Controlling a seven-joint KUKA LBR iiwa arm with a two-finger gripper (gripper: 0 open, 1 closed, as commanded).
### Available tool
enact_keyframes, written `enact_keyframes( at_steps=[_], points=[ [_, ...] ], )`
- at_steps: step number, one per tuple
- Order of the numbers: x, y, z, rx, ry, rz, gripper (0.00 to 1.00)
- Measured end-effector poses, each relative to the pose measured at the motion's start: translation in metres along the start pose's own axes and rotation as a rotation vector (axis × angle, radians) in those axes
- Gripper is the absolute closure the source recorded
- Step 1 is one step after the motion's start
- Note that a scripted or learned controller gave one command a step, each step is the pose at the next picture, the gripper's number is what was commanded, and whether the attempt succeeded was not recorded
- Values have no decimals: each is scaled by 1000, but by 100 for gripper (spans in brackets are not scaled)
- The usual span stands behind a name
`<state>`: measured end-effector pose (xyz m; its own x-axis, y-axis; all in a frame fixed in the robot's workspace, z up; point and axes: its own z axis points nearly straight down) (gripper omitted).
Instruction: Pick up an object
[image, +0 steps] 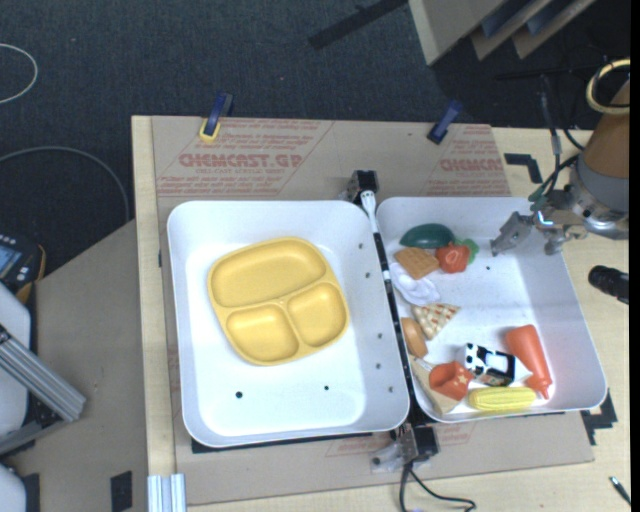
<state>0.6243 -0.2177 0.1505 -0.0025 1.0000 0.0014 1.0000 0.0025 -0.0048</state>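
While the toy food lies untouched in the right-hand bin (585, 330), the grey arm's gripper (520, 232) hangs over that bin's far right corner, nothing visible between its fingers. The fingers look parted, one reaching left toward the bin's middle, though they are small and dark against the white floor and their exact spread is hard to read.

Nearest the tool sit a dark green vegetable (427, 236), a small red tomato (454, 257) and a tan cracker (416, 263), grouped along the bin's far left side and apart from the fingers. Further toward the camera lie a wedge of waffle cone (436, 318), an orange carrot (530, 355), a black-and-white toy cow (489, 363), a red piece (449, 380) and a yellow ear of corn (502, 399) against the near wall.

Next door, the left-hand bin (190, 300) carries a yellow divided plate (277, 299) and plays no evident part in the job.

By this evidence the pick has not begun in earnest: no object is lifted, none is touched, and the tool sits above bare floor rather than over any target. What remains is the whole job: choosing a piece, coming down over it, closing and raising it clear.
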Motion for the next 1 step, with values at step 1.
enact_keyframes(
  at_steps=[1],
  points=[
    [9,5,53,0,1,1,0]
  ],
)
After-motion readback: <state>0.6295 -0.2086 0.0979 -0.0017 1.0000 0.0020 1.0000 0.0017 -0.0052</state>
